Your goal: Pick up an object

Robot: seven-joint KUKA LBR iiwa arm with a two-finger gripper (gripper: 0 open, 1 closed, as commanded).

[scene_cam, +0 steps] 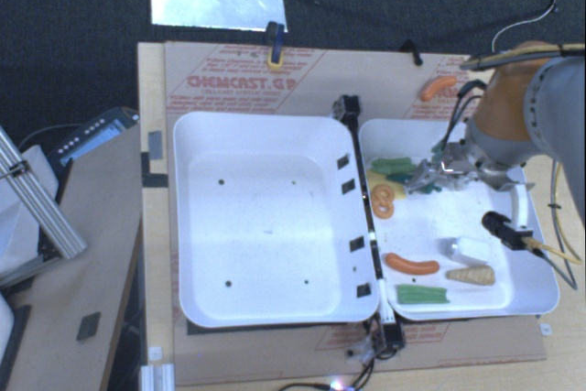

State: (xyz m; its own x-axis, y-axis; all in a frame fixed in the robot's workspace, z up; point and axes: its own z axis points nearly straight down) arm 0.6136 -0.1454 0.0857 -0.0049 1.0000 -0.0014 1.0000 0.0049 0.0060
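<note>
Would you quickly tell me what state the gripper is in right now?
Gripper: low in the right bin, beside the green toy vegetable; open or shut cannot be told.

We look down from one fixed camera set above the bench [229, 352], tilted so the far edge sits toward the top of our view. The left bin [265, 288] fills the middle of our view, so we take it as our landmark. The right bin [526, 288] lies just beside it on the right, the dark carpet [73, 5] beyond it. We stand at a middling distance: both bins fit whole.
</note>
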